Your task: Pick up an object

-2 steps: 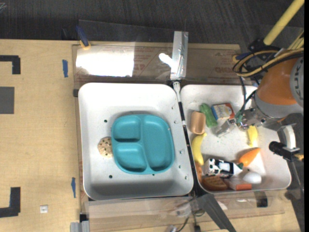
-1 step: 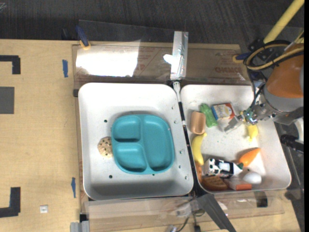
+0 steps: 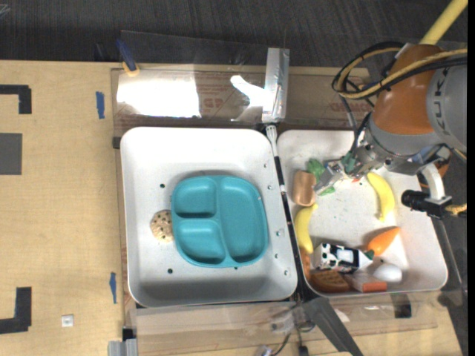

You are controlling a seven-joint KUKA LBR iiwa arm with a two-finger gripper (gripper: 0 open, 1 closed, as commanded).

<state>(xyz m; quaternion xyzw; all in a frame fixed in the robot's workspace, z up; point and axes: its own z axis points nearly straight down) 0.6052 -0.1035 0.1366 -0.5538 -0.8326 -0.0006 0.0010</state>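
Note:
My gripper point(image 3: 334, 176) hangs over the upper left part of the right bin point(image 3: 427, 232), under the grey wrist with the orange band. It is right beside a green object point(image 3: 318, 168) and a copper-coloured cup point(image 3: 303, 188). I see nothing held in it. The same bin also holds a yellow banana point(image 3: 383, 196) to the gripper's right and a second banana point(image 3: 303, 228) along the left wall. Near the front are an orange carrot point(image 3: 384, 241), a black-and-white cow toy point(image 3: 341, 256), a white egg point(image 3: 388, 274) and a brown item point(image 3: 330, 279).
The left bin point(image 3: 141, 169) holds a teal divided plate point(image 3: 220, 219) and a speckled cookie point(image 3: 161, 225) at the plate's left edge. A clear plastic sheet and a metal bracket point(image 3: 276, 84) stand behind the bins. Cables loop above the arm at upper right.

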